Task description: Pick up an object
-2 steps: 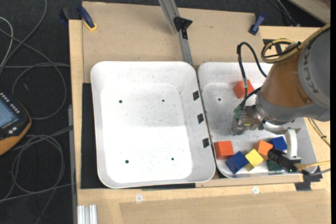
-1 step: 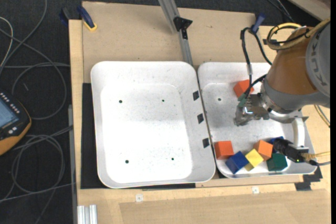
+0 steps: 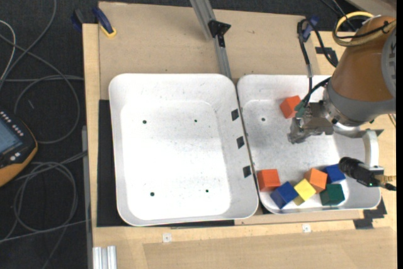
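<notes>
We see the orange block lying just up-left of our gripper; whether the fingers are wide or narrow, we cannot tell.

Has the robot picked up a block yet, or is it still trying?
Not yet, as far as the view shows. The grey gripper is low inside the right white bin, beside the lone orange cube, with no block visible between its fingers. Grabbing and lifting are still left. The other cubes, like the yellow one, sit along the bin's near edge.
</notes>
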`<state>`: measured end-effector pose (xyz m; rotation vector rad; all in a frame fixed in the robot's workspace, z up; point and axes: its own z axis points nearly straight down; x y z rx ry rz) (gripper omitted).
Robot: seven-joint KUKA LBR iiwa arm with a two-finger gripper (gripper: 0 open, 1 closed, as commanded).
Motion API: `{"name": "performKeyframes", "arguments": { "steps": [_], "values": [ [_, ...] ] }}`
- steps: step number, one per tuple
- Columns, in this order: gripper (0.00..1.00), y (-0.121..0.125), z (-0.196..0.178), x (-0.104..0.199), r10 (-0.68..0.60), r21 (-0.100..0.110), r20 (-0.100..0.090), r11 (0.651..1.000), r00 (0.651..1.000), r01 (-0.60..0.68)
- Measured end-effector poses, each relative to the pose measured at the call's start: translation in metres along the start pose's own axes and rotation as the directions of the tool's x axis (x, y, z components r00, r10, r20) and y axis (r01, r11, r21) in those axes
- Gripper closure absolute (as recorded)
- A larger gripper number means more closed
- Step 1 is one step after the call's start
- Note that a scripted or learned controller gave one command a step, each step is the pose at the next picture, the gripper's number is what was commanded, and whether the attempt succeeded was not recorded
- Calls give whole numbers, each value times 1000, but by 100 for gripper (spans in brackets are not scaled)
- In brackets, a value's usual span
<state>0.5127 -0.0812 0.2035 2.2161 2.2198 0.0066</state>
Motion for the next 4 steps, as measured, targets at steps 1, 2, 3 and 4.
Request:
{"name": "performKeyframes", "arguments": {
  "steps": [1, 2, 3, 4],
  "values": [
    [100, 2, -54, 0, -1, -2, 1, 1000, 1000, 1],
    [100, 19, -61, 49, -5, 3, -2, 1000, 1000, 5],
    [100, 30, -47, 97, -5, 8, -3, 1000, 1000, 5],
    [100, 47, -33, 150, -5, 6, -2, 1000, 1000, 5]
  ]
}}
